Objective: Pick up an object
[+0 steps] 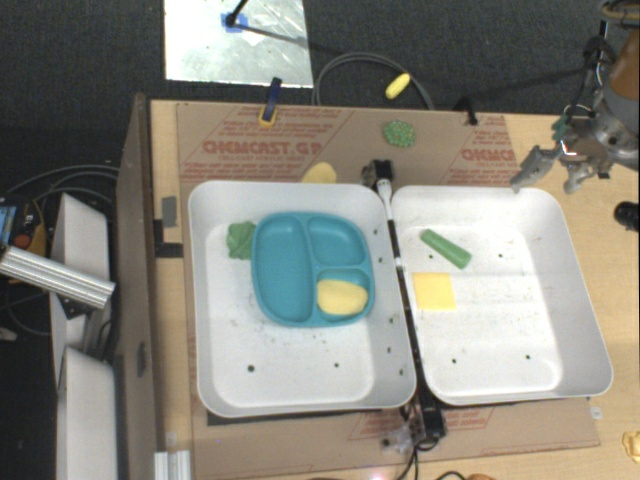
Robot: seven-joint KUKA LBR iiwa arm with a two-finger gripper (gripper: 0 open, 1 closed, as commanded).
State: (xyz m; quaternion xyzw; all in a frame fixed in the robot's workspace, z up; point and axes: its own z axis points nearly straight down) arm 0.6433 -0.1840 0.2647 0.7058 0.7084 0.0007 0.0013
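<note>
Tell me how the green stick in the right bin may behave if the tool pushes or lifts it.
The green stick looks rounded and long, so a sideways push would probably roll it across the right bin. It lies flat and slanted on the smooth floor, so it may slip. It looks small, likely light, with the yellow square lying just below it.

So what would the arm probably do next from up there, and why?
Probably swing left and down toward the green stick in the right bin. The gripper hangs beyond that bin's far right corner with nothing between its fingers, and the stick lies by itself, clear of the yellow square, so it looks like the nearest easy pick.
</note>
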